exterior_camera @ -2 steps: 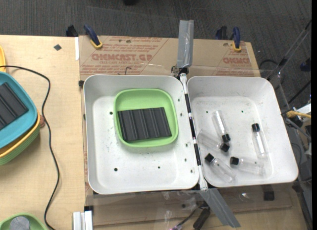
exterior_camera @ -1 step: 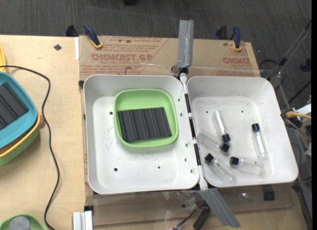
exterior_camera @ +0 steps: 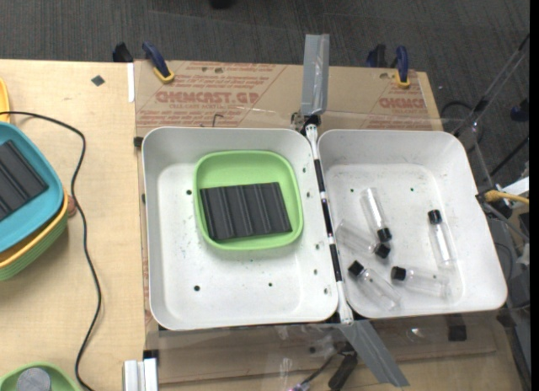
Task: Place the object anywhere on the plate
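Note:
A green square plate (exterior_camera: 286, 174) sits in the left white bin (exterior_camera: 168, 238), toward its back. A dark ribbed rectangular pad (exterior_camera: 246, 211) lies flat on the plate. In the right white bin (exterior_camera: 472, 179) lie several clear plastic tubes with black caps: one upright in the view near the middle (exterior_camera: 373, 211), one at the right (exterior_camera: 439, 235), and others near the front edge (exterior_camera: 396, 278).
A cardboard sheet (exterior_camera: 219, 94) lies behind the bins, held by clamps. A stack of teal and yellow-green trays (exterior_camera: 29, 200) stands at the far left, with a black cable (exterior_camera: 84, 238) running down the wooden bench. A grey bar (exterior_camera: 315, 77) rises behind the bins' seam.

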Robot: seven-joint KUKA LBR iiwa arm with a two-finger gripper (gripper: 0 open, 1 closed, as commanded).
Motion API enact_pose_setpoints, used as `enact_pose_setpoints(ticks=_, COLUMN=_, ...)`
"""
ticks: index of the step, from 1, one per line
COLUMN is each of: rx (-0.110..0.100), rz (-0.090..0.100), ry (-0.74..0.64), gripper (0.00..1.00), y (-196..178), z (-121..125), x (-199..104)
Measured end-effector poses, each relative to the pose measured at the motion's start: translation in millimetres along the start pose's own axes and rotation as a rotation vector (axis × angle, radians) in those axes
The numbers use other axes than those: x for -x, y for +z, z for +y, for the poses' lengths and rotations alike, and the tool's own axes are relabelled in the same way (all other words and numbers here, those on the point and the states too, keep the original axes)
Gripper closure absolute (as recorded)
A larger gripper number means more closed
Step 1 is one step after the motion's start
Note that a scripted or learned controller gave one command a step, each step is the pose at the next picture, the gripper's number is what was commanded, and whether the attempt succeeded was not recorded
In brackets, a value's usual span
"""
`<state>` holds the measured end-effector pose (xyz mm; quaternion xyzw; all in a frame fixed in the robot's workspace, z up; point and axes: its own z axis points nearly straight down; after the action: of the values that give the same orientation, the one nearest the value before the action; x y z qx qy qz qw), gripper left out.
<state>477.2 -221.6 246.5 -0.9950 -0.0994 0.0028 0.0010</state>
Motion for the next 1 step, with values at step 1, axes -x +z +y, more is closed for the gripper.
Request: enact_pose_setpoints(ticks=1, rx=0.001, rz=0.000, ry=0.000, gripper=0.00, y=-1.7, z=0.6, x=0.3)
